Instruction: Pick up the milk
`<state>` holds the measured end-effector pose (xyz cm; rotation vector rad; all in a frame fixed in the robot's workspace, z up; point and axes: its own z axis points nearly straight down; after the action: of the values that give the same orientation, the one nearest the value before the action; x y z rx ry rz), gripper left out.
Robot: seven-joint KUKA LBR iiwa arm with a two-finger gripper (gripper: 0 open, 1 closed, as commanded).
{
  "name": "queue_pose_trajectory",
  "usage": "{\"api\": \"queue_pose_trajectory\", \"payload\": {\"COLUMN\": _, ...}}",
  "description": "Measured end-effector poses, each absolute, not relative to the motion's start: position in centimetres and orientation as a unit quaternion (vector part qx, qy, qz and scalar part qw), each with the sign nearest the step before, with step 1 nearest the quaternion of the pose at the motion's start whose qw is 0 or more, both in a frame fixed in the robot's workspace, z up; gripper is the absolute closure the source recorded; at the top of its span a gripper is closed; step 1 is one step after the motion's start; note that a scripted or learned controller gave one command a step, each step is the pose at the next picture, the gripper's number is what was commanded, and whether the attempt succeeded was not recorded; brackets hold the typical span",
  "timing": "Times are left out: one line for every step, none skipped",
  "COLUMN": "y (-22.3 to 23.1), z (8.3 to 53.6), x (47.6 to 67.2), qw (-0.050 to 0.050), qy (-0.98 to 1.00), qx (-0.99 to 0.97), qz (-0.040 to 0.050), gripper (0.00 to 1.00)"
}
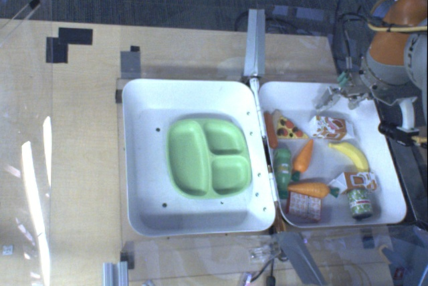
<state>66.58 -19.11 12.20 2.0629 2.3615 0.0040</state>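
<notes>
The milk (362, 180) looks like a small white carton with a brown label, lying near the right wall of the right bin (388, 144), between a banana and a green jar. My gripper (340, 98) hangs over the back of that bin, well behind the carton, and its fingers (325, 99) are spread open with nothing between them. Just in front of the gripper lies a white packet with red-brown print (331, 127).
The right bin also holds a pizza slice (288, 126), banana (352, 155), two carrots (304, 154), a green bottle (283, 168), a red box (305, 208) and a green jar (360, 204). The left bin (144, 144) holds a green divided tray (208, 156).
</notes>
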Motion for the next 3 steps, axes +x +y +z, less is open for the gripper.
{"api": "queue_pose_trajectory", "payload": {"y": -17.7, "z": 8.7, "x": 62.0, "qw": 0.003, "qy": 0.758, "qx": 0.653, "qz": 0.002, "gripper": 0.0}}
{"api": "queue_pose_trajectory", "payload": {"y": -20.2, "z": 8.8, "x": 66.9, "qw": -0.006, "qy": 0.791, "qx": 0.612, "qz": -0.0004, "gripper": 0.0}}
{"api": "queue_pose_trajectory", "payload": {"y": -16.8, "z": 8.8, "x": 61.0, "qw": 0.003, "qy": 0.78, "qx": 0.625, "qz": 0.0024, "gripper": 0.0}}
